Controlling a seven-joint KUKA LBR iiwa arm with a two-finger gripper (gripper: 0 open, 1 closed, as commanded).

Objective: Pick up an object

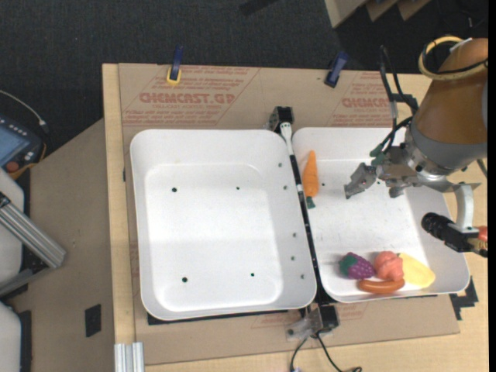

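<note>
An orange toy carrot point(311, 174) with a green tip lies along the left wall of the right bin point(364, 215). At that bin's front sits a cluster: purple grapes point(356, 266), a red-orange fruit point(390, 263), a yellow piece point(419, 272) and a red chili-like piece point(381, 286). My gripper point(377, 185) hangs over the middle of the right bin, to the right of the carrot and apart from it. Its fingers are open with nothing between them.
The left bin point(147, 208) stands beside the right one, with a black divider strip point(301, 208) between them. Both rest on a cardboard sheet point(232, 91) held by blue clamps point(175, 67) at the back. A black bracket point(446, 231) sticks out near the right bin's right rim.
</note>
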